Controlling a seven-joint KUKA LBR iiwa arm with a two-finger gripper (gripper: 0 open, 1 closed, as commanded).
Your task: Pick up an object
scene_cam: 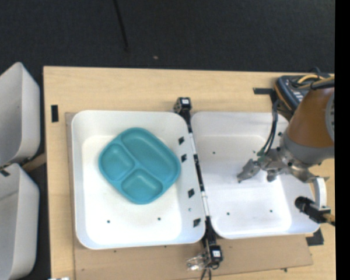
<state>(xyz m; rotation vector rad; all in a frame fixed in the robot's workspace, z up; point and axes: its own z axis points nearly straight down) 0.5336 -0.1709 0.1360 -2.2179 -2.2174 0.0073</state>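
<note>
Camera view: fingers (258, 172) apart, holding nothing, over right bin (233, 214); teal divided plate (139, 165) in left bin (87, 220).

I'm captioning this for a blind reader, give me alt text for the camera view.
A teal divided plate lies in the left bin. The arm's claw hangs over the right bin, far from the plate, on a wooden bench.

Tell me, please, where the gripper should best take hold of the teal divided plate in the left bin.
Probably the plate's raised outer rim, approached from above on its right corner, nearest the gripper. It lies flat, so only the rim offers an edge for two fingers.
</note>
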